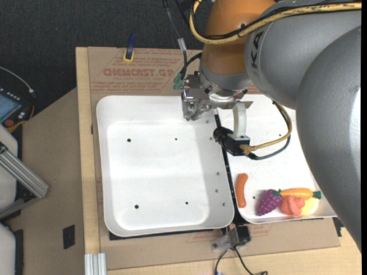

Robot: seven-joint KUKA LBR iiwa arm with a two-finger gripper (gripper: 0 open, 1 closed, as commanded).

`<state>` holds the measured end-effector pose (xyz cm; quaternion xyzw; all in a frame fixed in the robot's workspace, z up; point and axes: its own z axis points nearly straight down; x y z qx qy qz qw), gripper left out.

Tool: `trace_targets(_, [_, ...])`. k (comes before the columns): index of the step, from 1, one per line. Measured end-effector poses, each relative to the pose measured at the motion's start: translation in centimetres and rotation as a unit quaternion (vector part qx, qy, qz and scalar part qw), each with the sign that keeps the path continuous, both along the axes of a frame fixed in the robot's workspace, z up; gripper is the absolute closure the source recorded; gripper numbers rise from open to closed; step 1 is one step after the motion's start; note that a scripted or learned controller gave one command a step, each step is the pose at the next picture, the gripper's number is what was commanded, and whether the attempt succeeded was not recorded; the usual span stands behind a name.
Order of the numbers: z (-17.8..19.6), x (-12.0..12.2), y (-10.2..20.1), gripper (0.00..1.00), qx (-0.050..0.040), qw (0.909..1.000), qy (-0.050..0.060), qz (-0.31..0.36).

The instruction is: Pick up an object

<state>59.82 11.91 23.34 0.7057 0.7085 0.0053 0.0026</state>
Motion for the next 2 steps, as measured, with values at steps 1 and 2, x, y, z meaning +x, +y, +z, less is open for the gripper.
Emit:
trace_targets(1, [-0.7, 2.5, -0.5, 1.0, -0.0019, 1.0, 0.004, -0.001])
trace_targets(2, [0.4, 2.5, -0.4, 1.0, -0.0018, 1.0, 0.003, -0.001])
